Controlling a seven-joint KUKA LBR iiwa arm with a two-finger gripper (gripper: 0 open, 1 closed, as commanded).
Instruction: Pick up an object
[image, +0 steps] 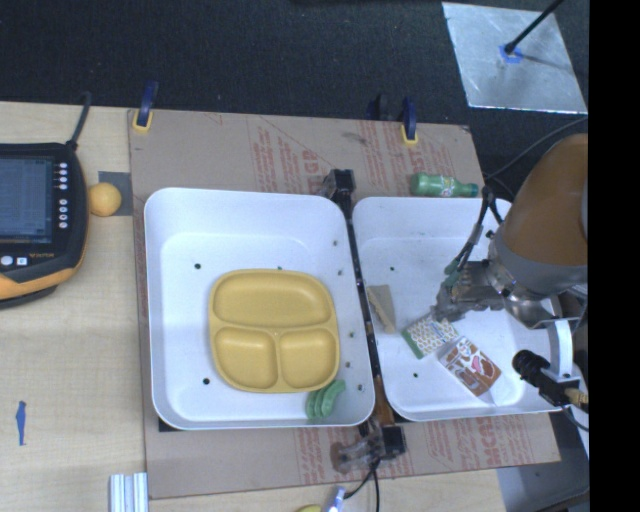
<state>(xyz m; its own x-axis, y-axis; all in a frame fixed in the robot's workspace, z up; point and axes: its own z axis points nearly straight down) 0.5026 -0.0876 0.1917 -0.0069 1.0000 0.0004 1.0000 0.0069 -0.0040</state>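
The arm (545, 215) comes in over the right bin (400, 225). It is grey, with a big orange part near the top. The claw (455, 300) hangs low inside the right bin, close to the middle of it. The claw is dark and a bit blurry, so it is hard to tell if it is wide or closed.

Just under the claw lies a small flat packet (428, 335). It has a green edge and a pale top with tiny dots. It lies tilted on the floor of the right bin, and the claw tip seems to touch its top corner, though I can't be sure. Right beside it, toward the near wall of the right bin, lies another flat packet (472, 366). This one is white with red and brown pictures on it. A thin tan card (381, 304) lies against the left wall of the right bin.

To the left of the right bin sits the left bin (170, 300). A yellow plate (272, 330) with three parts lies in it. A little green thing (325, 400) rests by the plate's near corner.

Behind the right bin, on the brown cardboard (250, 150), lies a green bottle (443, 185) on its side. Far to the left of the right bin are a yellow ball (103, 198) and a grey and orange control pad (35, 225).
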